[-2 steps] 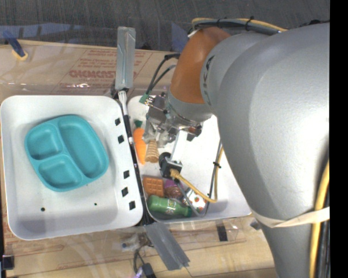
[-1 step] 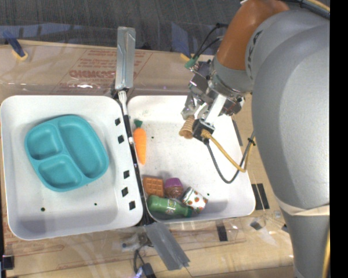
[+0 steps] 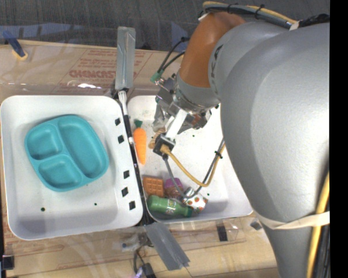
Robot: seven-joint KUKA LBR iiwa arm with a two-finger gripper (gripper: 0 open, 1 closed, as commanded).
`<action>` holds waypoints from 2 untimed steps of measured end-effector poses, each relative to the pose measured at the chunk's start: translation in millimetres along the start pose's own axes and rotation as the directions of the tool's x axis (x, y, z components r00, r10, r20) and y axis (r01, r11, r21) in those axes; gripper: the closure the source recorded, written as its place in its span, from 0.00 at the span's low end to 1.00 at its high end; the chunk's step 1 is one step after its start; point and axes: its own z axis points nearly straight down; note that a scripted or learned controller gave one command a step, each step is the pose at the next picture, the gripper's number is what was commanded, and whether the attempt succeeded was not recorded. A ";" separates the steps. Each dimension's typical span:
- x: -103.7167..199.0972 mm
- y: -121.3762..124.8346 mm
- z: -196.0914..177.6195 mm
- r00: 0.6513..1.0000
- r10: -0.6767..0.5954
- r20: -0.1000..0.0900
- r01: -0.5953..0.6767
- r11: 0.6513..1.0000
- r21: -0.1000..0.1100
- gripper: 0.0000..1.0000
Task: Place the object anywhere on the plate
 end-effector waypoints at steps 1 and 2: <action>56.8 32.7 -41.8 0.933 0.361 -0.006 -0.361 0.933 -0.005 1.00; 96.4 -40.4 35.0 0.963 0.269 0.003 -0.269 0.963 0.001 1.00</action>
